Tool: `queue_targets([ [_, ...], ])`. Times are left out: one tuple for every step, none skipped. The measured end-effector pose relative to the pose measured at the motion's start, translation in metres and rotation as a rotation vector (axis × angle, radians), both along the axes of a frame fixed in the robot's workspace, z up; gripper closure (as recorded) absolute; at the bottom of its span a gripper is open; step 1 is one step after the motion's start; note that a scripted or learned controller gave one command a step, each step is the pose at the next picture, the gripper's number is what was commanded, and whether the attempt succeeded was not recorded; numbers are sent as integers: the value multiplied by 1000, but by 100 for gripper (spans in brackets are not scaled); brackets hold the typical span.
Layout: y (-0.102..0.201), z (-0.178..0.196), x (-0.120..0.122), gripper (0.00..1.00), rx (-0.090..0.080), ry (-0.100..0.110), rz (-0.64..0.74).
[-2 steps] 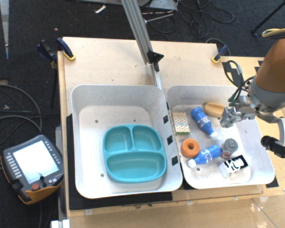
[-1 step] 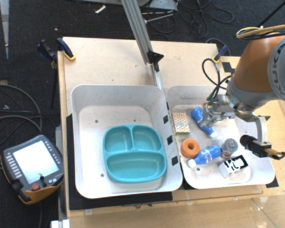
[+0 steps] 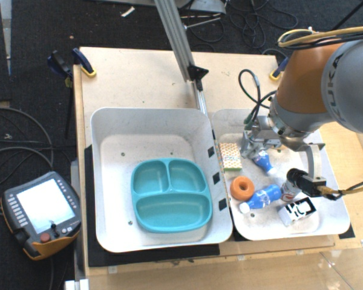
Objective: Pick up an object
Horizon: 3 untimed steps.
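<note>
- A handheld control pendant (image 3: pixel 41 213) with a pale screen lay on the dark floor, off the left edge of the worktop (image 3: pixel 139 77).
- The left white bin (image 3: pixel 103 125) held one thing, a teal divided plate (image 3: pixel 169 195), which lay flat near the bin's front.
- The right white bin (image 3: pixel 334 223) stood edge to edge with the left one.
- Just inside its left wall lay a small block with a chequered pattern (image 3: pixel 230 156).
- In front of that block sat an orange ring (image 3: pixel 235 192).
- Beside the ring on its right lay a blue bottle (image 3: pixel 267 196) on its side, white cap pointing toward the ring.
- The claw (image 3: pixel 258 148) hung low over the middle of the right bin, beneath the grey and orange arm.
- How far the claw stood open I could not tell, as the wrist hid much of it.
- A small blue piece (image 3: pixel 264 162) lay tilted right under the claw. Whether the claw gripped it or only touched it I could not tell.
- Farthest right, near the front corner, sat a white box with black marks (image 3: pixel 297 209).
</note>
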State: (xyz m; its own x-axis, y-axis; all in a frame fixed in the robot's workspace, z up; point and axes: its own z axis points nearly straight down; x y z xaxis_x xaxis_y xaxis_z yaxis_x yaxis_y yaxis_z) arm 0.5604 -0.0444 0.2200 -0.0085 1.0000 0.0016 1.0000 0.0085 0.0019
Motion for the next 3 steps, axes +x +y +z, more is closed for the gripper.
queue_targets([
  [45, 12, 10, 100, 0, 0, -1],
  [89, 16, 19, 100, 0, 0, -1],
  [140, 4, 33, 100, -1, 1, 0],
])
